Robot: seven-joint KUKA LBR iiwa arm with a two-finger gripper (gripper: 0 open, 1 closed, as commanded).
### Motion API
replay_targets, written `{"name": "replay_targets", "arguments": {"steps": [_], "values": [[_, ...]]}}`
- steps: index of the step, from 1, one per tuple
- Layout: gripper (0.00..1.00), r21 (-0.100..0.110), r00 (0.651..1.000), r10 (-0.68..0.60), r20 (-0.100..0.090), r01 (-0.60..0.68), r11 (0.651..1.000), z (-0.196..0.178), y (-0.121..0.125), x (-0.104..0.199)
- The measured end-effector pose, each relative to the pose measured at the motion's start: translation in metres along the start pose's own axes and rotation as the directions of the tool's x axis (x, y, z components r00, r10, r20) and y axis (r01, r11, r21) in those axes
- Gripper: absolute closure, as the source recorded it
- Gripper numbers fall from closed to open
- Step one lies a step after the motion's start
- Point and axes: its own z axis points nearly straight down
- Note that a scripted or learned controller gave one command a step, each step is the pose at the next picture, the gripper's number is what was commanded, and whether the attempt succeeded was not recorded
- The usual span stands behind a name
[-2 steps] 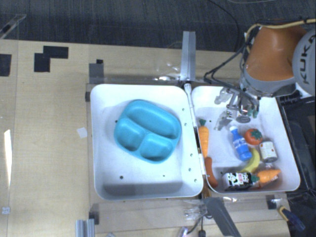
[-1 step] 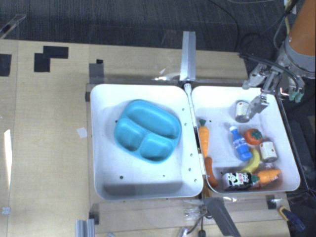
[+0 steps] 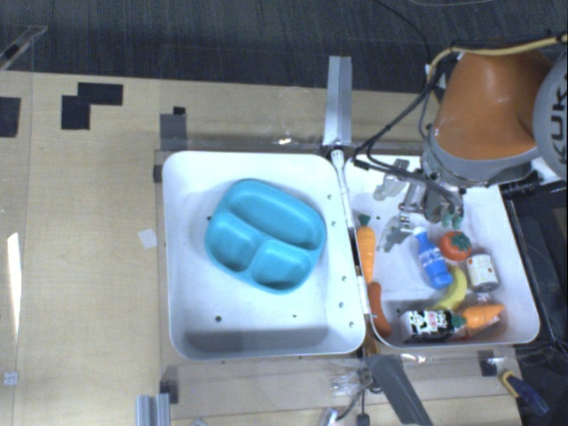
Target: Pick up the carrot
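The carrot [image 3: 364, 250] is long and orange with a green stub at its top end. It lies along the left wall of the right bin [image 3: 519, 264]. My gripper [image 3: 394, 211] hangs over the upper middle of that bin, just right of the carrot's top end and apart from it. Its two silver fingers [image 3: 396, 234] stand open with nothing between them. The grey arm with its orange band [image 3: 484, 105] covers the bin's upper right corner.
Beside the carrot lie a reddish sausage-like piece [image 3: 375, 304], a blue bottle [image 3: 435, 261], a tomato [image 3: 455, 245], a banana [image 3: 453, 291], a small can [image 3: 482, 272], a black-and-white carton [image 3: 429, 323] and another orange item [image 3: 485, 316]. The left bin [image 3: 186, 327] holds a blue divided plate [image 3: 264, 232].
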Motion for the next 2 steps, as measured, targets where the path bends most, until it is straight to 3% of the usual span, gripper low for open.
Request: {"name": "replay_targets", "arguments": {"steps": [1,2], "values": [[0.0,0.0,0.975,-0.221,-0.001,0.221,0.975,0.08,-0.058,-0.037],[0.0,0.002,0.935,-0.354,0.006,0.354,0.935,0.143,-0.057,-0.035]]}}
